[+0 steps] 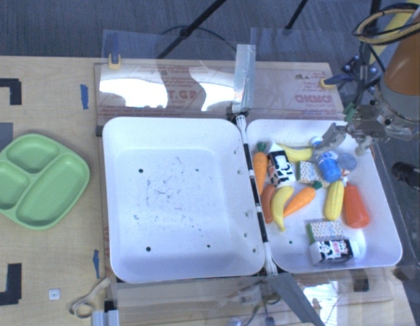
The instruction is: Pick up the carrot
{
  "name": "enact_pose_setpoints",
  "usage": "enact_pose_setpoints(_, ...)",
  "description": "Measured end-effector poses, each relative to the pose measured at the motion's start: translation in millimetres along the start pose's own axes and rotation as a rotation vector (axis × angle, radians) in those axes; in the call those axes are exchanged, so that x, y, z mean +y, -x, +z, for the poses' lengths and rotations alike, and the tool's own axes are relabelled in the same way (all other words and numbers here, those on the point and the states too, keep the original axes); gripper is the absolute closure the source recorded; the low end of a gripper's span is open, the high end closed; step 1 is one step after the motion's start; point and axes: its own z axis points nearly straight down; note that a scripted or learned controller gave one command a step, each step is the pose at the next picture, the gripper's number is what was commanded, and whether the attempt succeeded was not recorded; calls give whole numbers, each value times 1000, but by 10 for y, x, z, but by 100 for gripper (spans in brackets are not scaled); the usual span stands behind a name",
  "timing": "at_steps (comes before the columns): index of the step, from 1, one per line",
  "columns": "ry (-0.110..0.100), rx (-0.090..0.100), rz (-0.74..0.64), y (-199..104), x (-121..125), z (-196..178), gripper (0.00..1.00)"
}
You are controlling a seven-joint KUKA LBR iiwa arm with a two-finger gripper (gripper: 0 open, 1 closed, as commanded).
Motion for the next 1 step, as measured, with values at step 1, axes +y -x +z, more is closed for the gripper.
enact_pose_setpoints(1, 0, 0, 56, -112, -322, 1270, 0)
